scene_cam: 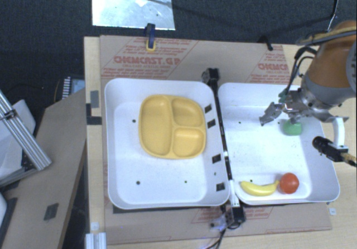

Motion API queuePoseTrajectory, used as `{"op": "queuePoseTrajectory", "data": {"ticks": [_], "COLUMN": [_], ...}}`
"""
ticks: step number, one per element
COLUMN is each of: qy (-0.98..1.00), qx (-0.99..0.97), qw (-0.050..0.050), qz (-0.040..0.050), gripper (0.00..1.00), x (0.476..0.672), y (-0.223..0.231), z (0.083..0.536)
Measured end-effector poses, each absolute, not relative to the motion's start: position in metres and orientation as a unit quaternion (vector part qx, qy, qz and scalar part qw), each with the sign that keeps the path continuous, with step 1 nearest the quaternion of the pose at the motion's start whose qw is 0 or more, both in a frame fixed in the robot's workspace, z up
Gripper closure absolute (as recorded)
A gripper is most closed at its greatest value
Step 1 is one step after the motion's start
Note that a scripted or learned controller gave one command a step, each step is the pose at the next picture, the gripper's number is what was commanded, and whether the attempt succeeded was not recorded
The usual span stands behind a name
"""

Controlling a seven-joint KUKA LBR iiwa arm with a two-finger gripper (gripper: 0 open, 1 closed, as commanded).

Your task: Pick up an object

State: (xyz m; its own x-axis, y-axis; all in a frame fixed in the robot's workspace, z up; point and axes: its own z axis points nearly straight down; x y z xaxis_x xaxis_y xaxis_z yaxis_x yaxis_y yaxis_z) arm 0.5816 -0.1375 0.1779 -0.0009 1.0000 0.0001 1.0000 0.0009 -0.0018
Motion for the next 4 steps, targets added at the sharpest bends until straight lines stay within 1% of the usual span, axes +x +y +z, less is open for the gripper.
{"op": "queuePoseTrajectory", "data": {"ticks": [1, 2, 3, 4], "qy": [-0.707, -0.707, -0.708, -0.708], "qx": [-0.707, -0.707, -0.706, -0.706], "qw": [0.001, -0.002, -0.002, -0.003], "qz": [0.0005, -0.0005, -0.0009, -0.0013], "gripper": [0.00, 1.00, 1.00, 1.00], "x": [0.576, 0.578, 0.583, 0.585], "y": [-0.128, -0.129, -0.132, -0.142], "z": [0.125, 0.138, 0.181, 0.238]}}
